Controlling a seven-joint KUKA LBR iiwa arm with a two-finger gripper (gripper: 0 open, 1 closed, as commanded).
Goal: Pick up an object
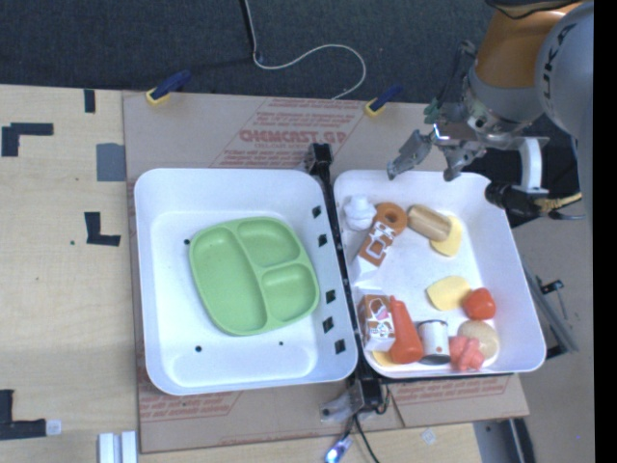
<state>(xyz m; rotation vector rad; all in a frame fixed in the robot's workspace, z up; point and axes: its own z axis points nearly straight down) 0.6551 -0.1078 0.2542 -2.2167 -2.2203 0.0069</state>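
gripper (pixel 430 165) parked over far edge of right bin (pixel 508 239), jaws spread, gripping nothing | hot dog (pixel 429 223) sitting loose near far edge, easiest grab imo | drop straight down, straddle bun crosswise, avoid nudging the doughnut (pixel 389 215) beside it

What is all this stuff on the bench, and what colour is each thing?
bins: 2, white, side by side on the bench
divided plate: 1, green, in the left bin
toy foods: about ten, mostly orange, yellow, red and tan, scattered in the right bin
tomato-like piece: 1, red, right bin, near its right wall
cable: 1, white, on the dark floor beyond the bench
arm: 1, grey with orange band, top right
claw: 1, dark, open, above the right bin's far edge, holding nothing
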